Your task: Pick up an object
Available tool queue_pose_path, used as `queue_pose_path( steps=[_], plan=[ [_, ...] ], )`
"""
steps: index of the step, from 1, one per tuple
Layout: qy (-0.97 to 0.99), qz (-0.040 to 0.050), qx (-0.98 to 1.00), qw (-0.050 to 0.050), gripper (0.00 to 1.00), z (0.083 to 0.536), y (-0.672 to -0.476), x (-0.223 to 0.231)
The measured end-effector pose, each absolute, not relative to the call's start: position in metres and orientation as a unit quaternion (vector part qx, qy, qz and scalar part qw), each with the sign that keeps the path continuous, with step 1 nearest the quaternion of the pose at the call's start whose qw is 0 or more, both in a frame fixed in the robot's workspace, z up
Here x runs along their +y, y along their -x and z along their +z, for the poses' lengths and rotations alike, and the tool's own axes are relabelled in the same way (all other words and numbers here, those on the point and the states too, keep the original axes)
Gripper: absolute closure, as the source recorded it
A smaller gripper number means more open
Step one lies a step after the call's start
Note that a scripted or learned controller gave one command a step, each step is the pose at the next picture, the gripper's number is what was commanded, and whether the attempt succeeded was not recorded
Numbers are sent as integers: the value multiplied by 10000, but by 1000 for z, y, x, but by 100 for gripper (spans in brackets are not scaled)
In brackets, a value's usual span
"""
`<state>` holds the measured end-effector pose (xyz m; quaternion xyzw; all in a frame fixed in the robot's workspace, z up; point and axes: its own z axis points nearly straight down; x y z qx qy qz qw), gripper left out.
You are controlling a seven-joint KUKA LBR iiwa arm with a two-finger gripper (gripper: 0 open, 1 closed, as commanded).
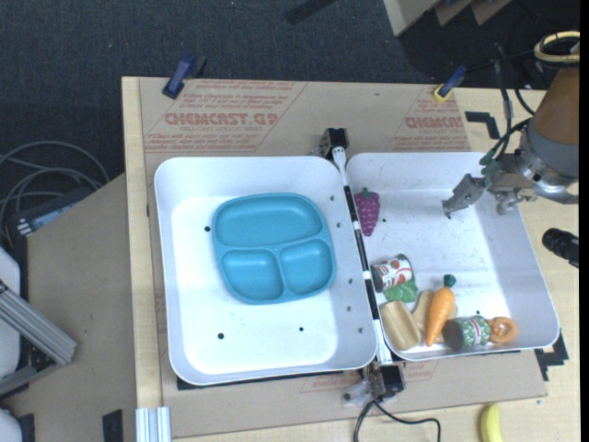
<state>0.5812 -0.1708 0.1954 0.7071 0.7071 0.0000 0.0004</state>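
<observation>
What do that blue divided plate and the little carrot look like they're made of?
The blue divided plate looks like moulded plastic: one even colour, rounded compartment ridges, a soft sheen. The carrot is probably a plastic toy, with flat bright orange and a smooth surface under a green top. At this size I can't rule out rubber or foam for it.

Even overhead light, soft shadows, mild glare on white bins (184,201), slightly grainy
</observation>
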Motion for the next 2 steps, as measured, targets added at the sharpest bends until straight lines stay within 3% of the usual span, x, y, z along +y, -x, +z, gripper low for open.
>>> queue_pose_path(
  steps=[1,2],
  plan=[
    [-7073,-4,7069,-9,0,183,-519,-166],
    [-7071,5,7071,7,0,86,-480,-154]
  ],
)
